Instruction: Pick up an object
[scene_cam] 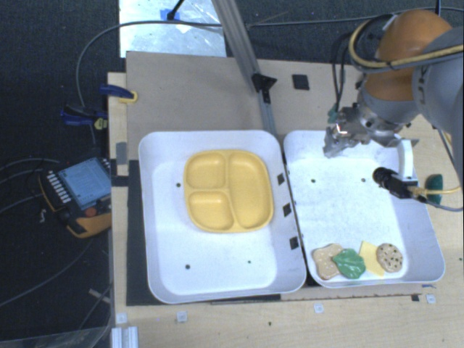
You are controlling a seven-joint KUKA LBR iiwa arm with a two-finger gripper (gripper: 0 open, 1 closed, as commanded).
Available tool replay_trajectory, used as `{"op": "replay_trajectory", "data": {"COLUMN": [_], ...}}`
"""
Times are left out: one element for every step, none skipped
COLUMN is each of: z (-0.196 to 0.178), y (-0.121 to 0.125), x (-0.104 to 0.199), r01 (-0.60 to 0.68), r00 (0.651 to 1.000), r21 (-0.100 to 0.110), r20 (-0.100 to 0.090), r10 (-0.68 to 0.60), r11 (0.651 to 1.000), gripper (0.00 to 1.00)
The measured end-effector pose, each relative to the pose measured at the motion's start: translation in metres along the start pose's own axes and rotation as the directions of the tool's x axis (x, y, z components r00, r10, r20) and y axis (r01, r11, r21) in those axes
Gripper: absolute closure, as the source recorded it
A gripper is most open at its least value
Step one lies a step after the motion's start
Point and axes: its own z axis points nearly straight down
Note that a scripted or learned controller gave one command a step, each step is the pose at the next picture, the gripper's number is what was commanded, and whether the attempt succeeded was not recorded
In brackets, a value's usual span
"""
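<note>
So the arm comes in from the right and its pincer hangs over the far left corner of the right bin. Honestly can't tell how the pincer stands, it's just a grey blur from up here.

The stuff to pick sits well apart from it, bunched along the near edge of that same bin: a toast-looking slice, a green leafy piece touching it, a yellow cheese wedge, and a chocolate chip cookie.

The left bin holds a yellow divided plate with three compartments. Both bins sit on the tabletop. The upper arm gets cut off at the right edge.
</note>
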Motion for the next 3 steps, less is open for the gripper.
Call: {"op": "replay_trajectory", "data": {"z": [-0.011,-0.009,0.000], "y": [-0.017,-0.037,-0.067], "x": [0.053,0.106,0.155], "r01": [0.002,0.002,0.001], "r00": [1.000,1.000,1.000], "r21": [0.000,0.001,0.003], "r20": [-0.001,-0.001,-0.001], "r10": [-0.002,-0.002,-0.001], "r11": [1.000,1.000,1.000], "gripper": [1.00,1.00,1.00]}}
